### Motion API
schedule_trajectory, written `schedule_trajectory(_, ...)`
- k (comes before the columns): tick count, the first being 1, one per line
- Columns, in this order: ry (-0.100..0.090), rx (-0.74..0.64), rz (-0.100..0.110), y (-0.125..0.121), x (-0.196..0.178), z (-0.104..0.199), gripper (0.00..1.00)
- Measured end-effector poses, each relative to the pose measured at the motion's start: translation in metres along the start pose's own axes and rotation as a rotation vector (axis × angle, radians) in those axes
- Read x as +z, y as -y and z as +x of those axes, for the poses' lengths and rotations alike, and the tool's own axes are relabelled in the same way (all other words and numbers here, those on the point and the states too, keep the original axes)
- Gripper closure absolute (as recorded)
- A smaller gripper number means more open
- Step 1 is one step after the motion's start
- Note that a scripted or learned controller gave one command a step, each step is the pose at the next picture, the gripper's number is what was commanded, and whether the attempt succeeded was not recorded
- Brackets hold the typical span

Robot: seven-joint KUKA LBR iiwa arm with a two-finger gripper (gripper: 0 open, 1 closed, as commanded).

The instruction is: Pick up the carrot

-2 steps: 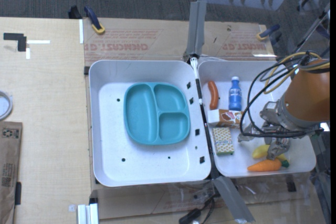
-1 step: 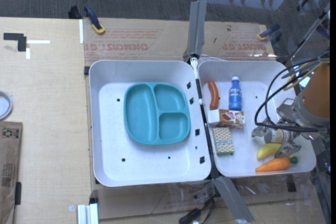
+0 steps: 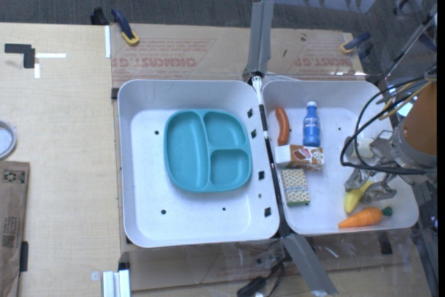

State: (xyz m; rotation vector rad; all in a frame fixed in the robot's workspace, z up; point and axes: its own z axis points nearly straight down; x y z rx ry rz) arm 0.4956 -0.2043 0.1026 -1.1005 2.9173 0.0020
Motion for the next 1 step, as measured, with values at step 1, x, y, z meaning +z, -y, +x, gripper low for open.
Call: schedule_trajectory(1, 0.009, -0.004, 0.004, -0.0002, -0.0018, -0.0048, 0.0)
